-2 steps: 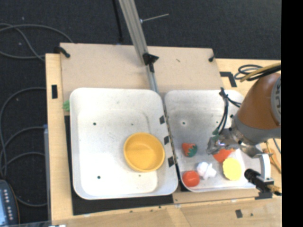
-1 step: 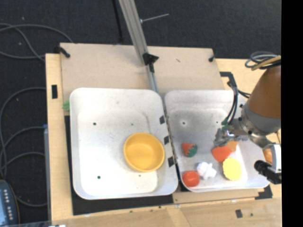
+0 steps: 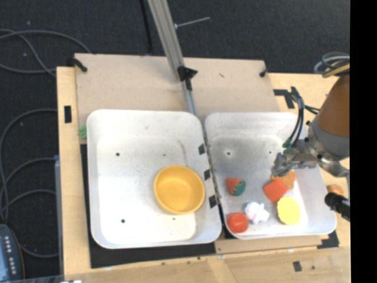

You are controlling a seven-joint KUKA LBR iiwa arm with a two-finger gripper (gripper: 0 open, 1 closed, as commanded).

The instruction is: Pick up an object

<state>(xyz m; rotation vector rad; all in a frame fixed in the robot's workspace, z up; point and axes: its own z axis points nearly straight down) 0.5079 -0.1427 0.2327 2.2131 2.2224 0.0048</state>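
The hand (image 3: 284, 168) hangs low over the right bin (image 3: 247, 128), just above the orange block (image 3: 275, 190); whether it is open or closed I cannot tell. That block lies touching the yellow piece (image 3: 288, 211), with a white lump (image 3: 256, 211), a red ball (image 3: 238, 221) and a small red-and-green piece (image 3: 236, 186) to its left. The yellow bowl (image 3: 179, 189) sits alone in the left bin (image 3: 118, 134). The crowding is the risk: a descent slightly off centre could nudge the block against its neighbour, or catch only an edge and let it slip.
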